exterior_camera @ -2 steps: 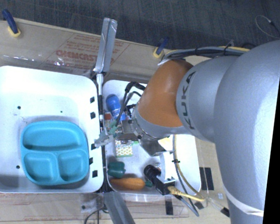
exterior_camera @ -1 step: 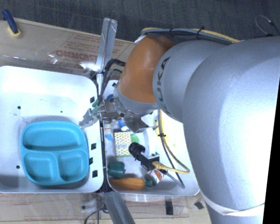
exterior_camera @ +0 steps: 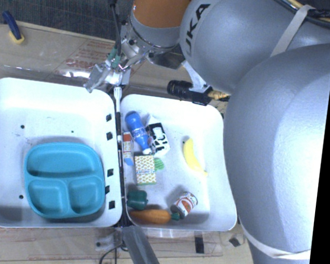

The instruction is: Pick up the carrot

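My tool (exterior_camera: 105, 74) hovers above the far rim of the right white bin (exterior_camera: 223, 165); whether it is wide or narrow I cannot tell. The orange carrot (exterior_camera: 150, 216) lies at this bin's near wall, just beside a dark green piece (exterior_camera: 137, 199). I should descend straight, avoiding that wall.

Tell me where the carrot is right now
The carrot lies at the near edge of the right bin, just below the dark green item and left of the small can.

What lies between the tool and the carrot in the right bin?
In the camera view, between the tool and the carrot lie a blue bottle, a patterned box and a dark green item.
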Tool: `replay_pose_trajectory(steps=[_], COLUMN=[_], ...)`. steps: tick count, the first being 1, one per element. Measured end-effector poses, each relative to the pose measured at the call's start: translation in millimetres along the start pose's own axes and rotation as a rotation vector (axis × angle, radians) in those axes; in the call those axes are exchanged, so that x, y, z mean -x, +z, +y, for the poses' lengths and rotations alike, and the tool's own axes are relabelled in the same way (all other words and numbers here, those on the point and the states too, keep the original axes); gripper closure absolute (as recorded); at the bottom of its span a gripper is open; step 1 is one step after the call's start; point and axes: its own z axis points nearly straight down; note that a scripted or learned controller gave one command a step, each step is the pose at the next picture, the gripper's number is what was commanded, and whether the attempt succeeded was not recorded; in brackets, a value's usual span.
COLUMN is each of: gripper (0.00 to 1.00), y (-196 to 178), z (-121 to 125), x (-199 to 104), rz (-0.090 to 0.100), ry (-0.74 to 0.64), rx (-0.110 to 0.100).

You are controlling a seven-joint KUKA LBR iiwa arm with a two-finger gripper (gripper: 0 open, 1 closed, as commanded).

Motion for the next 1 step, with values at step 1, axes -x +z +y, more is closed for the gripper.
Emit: replay_pose_trajectory(steps=[1], gripper=[0.00], y=[128.3], z=[-17.1], x=[-106.3], rz=[0.002], ry=[0.267], rx=[-0.007])
